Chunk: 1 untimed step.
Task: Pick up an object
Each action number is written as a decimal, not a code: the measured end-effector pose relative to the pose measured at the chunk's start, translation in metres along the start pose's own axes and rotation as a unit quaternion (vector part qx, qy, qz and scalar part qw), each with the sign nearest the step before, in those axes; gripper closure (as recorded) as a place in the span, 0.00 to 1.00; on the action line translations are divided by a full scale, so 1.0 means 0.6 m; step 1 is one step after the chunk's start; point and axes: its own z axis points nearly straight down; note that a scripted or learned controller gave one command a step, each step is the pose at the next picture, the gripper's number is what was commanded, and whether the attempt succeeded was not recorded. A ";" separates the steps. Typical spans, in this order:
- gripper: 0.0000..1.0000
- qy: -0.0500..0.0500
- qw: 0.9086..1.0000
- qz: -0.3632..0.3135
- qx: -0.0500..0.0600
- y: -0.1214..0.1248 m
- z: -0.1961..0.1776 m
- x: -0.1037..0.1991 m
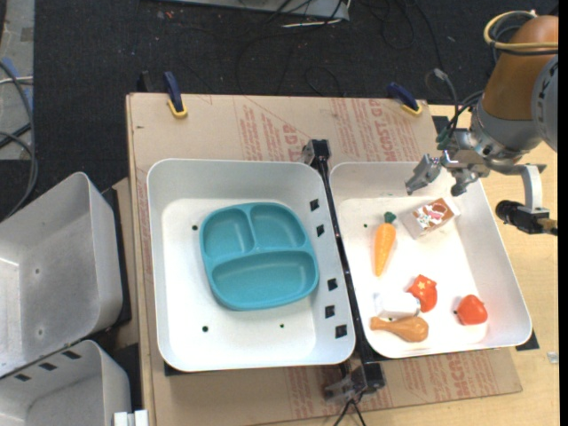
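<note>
The approach is under way, I'd say: the gripper (pixel 441 174) hangs over the far edge of the right bin (pixel 506 264), fingers spread apart and holding nothing. Just beside it lies the small carton (pixel 429 217), near the bin's far right corner; next it must drop squarely over it

Worktop (pixel 257 114) topped with cardboard sheet (pixel 266 127), clamped at far edge by two clamps (pixel 175 94). Left bin (pixel 169 264) and right bin (pixel 497 247) side by side, touching.
</note>
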 end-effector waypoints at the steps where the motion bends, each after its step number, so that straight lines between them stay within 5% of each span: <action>1: 0.00 -0.001 1.000 -0.001 -0.007 0.006 -0.015 0.001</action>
